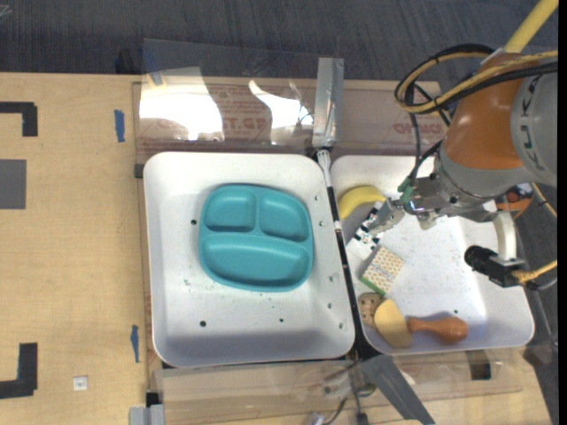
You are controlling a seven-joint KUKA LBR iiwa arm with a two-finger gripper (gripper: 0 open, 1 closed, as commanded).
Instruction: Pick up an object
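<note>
The right bin holds several objects. A yellow rounded object lies at its far left corner. A small patterned packet rests left of the middle. A wooden tool with a tan round head and a brown handle lies near the front wall. My gripper hangs low over the bin's left part, just below the yellow object and above the packet. Nothing is visibly held in it.
The left bin carries a teal divided plate. A small speckled round piece sits by the divider wall. The grey arm with its orange band and cables covers the right bin's far right side.
</note>
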